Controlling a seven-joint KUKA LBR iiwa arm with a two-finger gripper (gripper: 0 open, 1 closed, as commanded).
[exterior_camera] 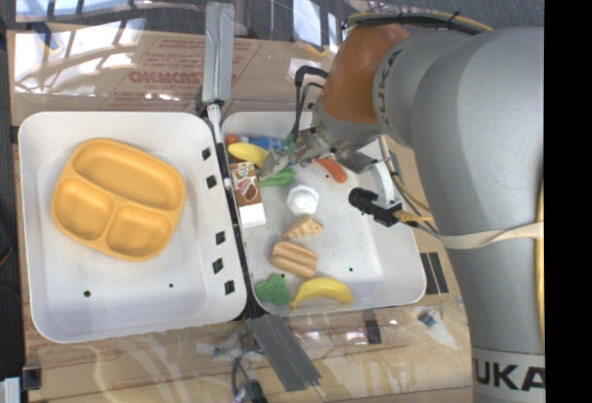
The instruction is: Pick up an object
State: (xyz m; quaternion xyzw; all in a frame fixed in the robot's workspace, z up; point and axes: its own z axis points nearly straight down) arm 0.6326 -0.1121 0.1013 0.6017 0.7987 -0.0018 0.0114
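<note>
Gripper state: can't tell, the wrist and its own dark body mask the tip. It sits low in the upper left part of the right bin, just beside the green piece and the small yellow fruit, with the orange carrot-like piece to its right.

No object is visibly held. Candidates are all in the right bin:
- white cup mid-bin
- carton against the left wall
- wedge and bread roll below
- banana at the bottom edge

The left bin carries the yellow divided plate.

My read: this is the descent/grasp step, likely on the green piece. Next it needs a firm close on one item, then a straight lift. The cluster there is tight, so it could snag a neighbour.
</note>
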